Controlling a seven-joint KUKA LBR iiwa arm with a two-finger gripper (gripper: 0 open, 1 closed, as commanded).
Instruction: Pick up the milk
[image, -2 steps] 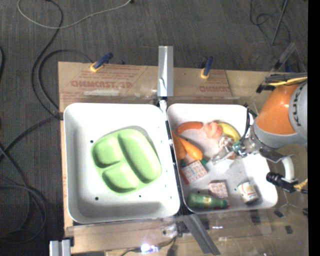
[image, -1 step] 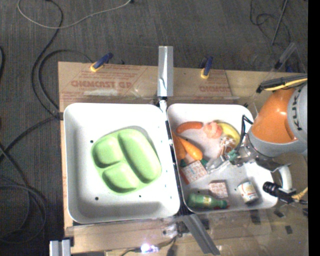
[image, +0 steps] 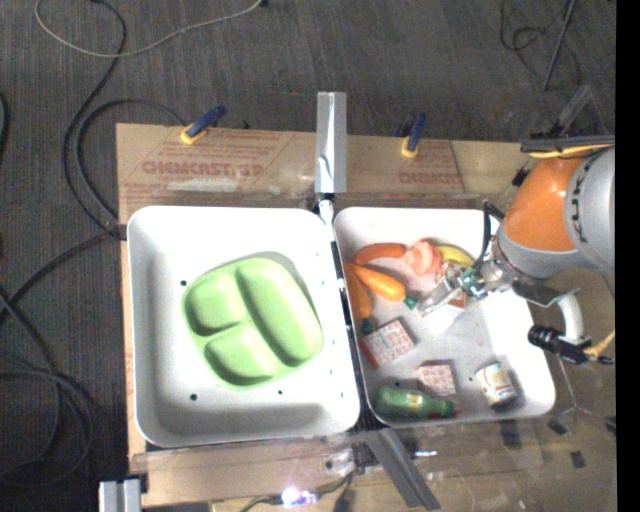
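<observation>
In the right bin (image: 540, 400), a small red-and-white patterned carton (image: 388, 342) lies flat near the left wall; it looks like the milk. A smaller carton with a similar pattern (image: 437, 377) lies below and to the right of it. My gripper (image: 436, 298) reaches in from the right and hangs low over the middle of the bin. It is just right of an orange carrot (image: 380, 282) and above and to the right of the larger carton. I see nothing held in it.
A pink toy (image: 422, 258), a second carrot (image: 378, 253) and a yellow banana (image: 456, 256) crowd the bin's back. A green bottle (image: 413, 403) and a small can (image: 497, 383) lie at the front. The left bin (image: 150, 250) holds a green divided plate (image: 252, 318).
</observation>
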